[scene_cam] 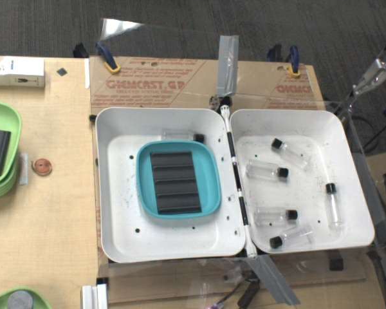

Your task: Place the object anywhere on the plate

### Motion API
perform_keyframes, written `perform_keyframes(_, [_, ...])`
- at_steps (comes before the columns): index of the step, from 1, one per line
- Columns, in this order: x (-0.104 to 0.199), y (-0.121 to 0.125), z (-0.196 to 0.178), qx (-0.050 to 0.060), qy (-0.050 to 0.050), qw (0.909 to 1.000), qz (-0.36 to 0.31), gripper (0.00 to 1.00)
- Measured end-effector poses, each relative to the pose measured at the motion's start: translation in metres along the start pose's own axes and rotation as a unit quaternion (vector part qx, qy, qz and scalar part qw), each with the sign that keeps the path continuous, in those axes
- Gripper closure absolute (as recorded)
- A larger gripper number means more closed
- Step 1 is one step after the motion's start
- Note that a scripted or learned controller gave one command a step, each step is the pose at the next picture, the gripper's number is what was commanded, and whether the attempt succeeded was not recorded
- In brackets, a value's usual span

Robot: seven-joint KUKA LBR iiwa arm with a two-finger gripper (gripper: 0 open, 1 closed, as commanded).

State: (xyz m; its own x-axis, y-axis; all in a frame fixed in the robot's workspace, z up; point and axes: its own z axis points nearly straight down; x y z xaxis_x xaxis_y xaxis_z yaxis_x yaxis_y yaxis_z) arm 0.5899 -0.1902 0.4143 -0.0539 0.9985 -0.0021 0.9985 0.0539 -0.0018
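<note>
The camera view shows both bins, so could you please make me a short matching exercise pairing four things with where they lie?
Things:
1. teal plate
2. black ridged block
3. vial at the far right
4. vial beyond the plate

Places:
A. in the left bin, near its back wall
B. lying on the plate
C. in the right bin, near its right wall
D. in the middle of the left bin

Pairs: 1-D, 2-B, 3-C, 4-A
</note>
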Motion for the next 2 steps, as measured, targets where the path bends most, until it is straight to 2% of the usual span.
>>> perform_keyframes(2, [0.0000, 0.0000, 0.0000, 0.000, 0.000, 1.0000, 0.000, 0.00])
